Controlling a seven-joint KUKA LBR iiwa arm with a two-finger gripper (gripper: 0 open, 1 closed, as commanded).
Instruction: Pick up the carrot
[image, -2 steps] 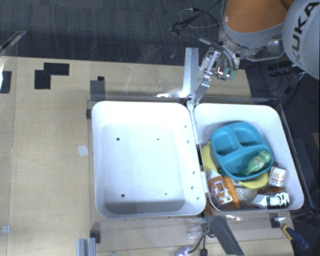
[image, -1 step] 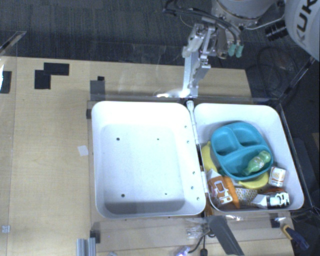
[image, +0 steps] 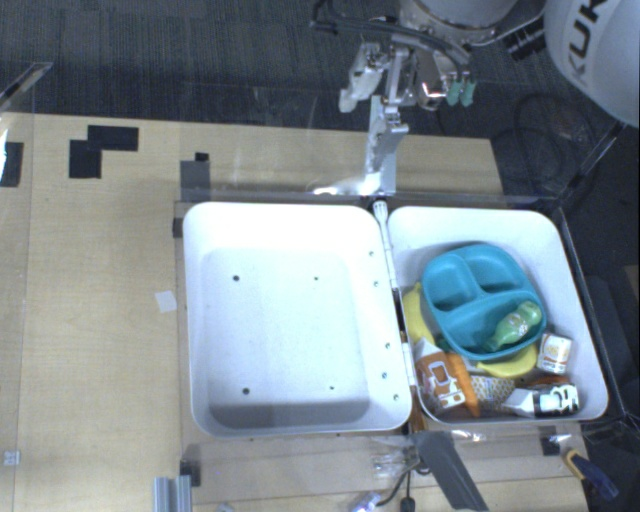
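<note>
Arm hung high behind the bins, gripper (image: 385, 150) pointing down above the divider's far end; grip state unclear. Carrot (image: 466, 390) lay in right bin (image: 570, 255), front, under blue tray (image: 475, 290).

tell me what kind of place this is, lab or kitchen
Most likely a robot lab bench, not a kitchen: two white bins sit side by side on a wooden bench, a gripper hangs above them, and toy-like items fill the right bin.
</note>
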